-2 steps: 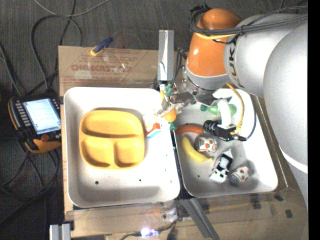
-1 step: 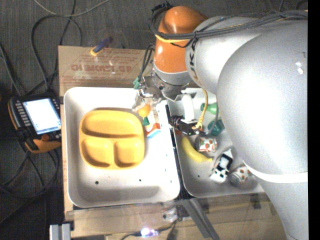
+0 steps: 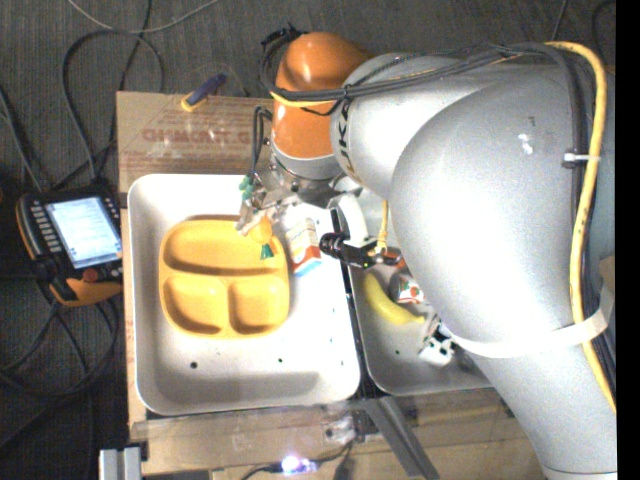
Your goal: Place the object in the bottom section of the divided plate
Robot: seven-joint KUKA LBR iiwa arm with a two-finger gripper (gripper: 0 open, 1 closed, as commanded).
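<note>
The yellow divided plate (image 3: 215, 313) lies in the left white bin (image 3: 180, 383). It has one long section on its far side and two smaller ones on its near side. My gripper (image 3: 254, 214) hangs over the plate's far right corner, below the orange wrist band (image 3: 312, 78). A small yellowish item with green tips (image 3: 264, 238) shows right under the gripper at the plate's rim; I cannot tell whether it is held or resting there. A white and orange carton (image 3: 303, 246) lies just right of the plate.
The right bin (image 3: 385, 368) holds a banana (image 3: 384, 306) and small items partly hidden under the arm. A teach pendant (image 3: 72, 232) sits left of the bins. A cardboard sheet (image 3: 190, 133) with a blue and yellow item (image 3: 203, 92) lies behind.
</note>
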